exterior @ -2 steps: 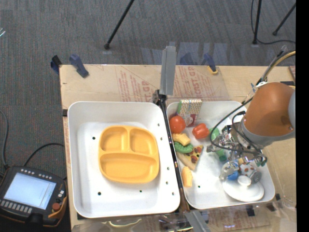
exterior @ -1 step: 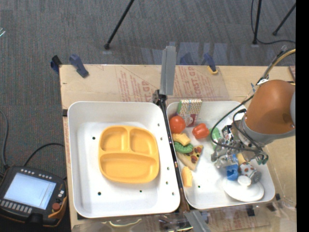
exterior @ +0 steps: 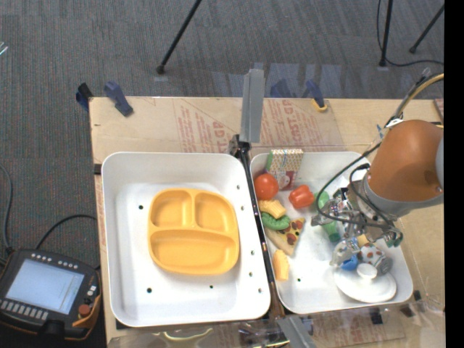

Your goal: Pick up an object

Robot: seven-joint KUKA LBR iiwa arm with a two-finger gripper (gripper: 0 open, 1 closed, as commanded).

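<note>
My gripper (exterior: 349, 246) hangs low over the right part of the right bin (exterior: 313, 296), under the orange band of the arm (exterior: 404, 162). Beneath it lies a cluster of small things: a blue piece (exterior: 350, 264), a white cup (exterior: 366, 270) and a white plate (exterior: 366, 285). A green item (exterior: 330, 230) peeks out at the gripper's left. Further left in the same bin are a red tomato (exterior: 266, 186), a red pepper (exterior: 300, 196), a pizza slice (exterior: 290, 236), a yellow wedge (exterior: 280, 265) and a small carton (exterior: 285, 165).
The left bin (exterior: 127, 194) holds a yellow divided plate (exterior: 193, 230). A grey post (exterior: 251, 111) rises between the bins at the back. A teach pendant (exterior: 47, 292) lies on the floor at the lower left.
</note>
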